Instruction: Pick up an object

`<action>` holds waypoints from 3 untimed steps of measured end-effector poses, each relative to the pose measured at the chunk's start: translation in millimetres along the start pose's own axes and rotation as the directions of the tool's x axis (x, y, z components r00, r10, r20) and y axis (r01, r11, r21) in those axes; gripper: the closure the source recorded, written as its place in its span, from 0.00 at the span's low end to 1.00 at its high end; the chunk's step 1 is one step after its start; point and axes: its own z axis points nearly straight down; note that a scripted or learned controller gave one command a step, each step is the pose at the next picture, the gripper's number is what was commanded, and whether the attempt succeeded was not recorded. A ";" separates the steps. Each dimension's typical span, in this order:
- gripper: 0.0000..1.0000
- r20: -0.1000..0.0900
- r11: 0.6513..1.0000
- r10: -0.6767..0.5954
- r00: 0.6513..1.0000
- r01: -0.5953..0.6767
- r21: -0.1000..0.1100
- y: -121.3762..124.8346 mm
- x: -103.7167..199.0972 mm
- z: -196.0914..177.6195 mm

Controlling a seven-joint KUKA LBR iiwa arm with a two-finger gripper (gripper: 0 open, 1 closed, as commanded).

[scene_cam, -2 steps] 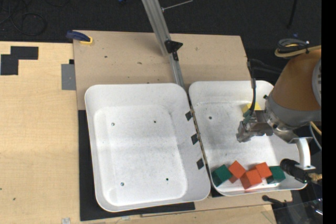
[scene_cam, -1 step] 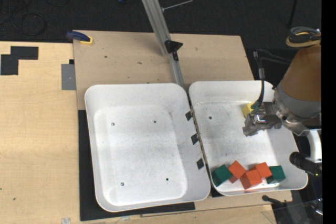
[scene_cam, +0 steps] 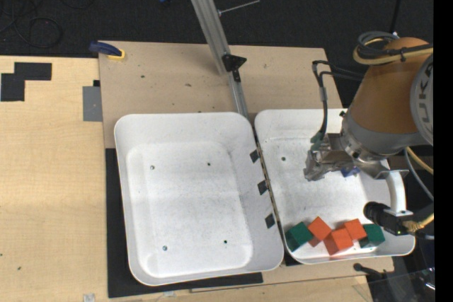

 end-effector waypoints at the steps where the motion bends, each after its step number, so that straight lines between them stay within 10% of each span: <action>1: 1.00 0.001 1.000 0.002 1.000 -0.002 0.002 11.3 40.4 3.6; 3: 1.00 0.000 1.000 0.000 1.000 0.000 0.002 26.8 147.7 6.0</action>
